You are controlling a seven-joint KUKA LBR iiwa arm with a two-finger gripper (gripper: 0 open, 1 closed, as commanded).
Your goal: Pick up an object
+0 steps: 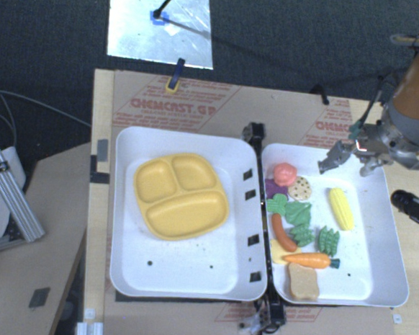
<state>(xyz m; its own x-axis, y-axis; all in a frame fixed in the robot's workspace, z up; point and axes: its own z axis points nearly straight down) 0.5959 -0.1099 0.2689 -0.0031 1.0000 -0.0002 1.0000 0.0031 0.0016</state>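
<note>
My gripper (351, 163) hangs over the far edge of the right bin (385, 235), open, with nothing between its fingers. Below it in that bin lie toy foods: a yellow corn cob (341, 208), a red tomato (285, 173), a cookie (300, 188), a purple piece (273, 188), green leafy pieces (297, 215), a sausage (283, 232), a green bean bunch (328, 240), a carrot (309, 261) and a bread slice (303, 283). The corn lies nearest the gripper, just in front of it.
The left bin (123, 257) holds a yellow divided plate (181, 195). A black hinge strip (259, 203) runs between the bins. A shiny metal sheet (162, 22) lies on the floor at the back. An aluminium frame (6, 183) stands at the left.
</note>
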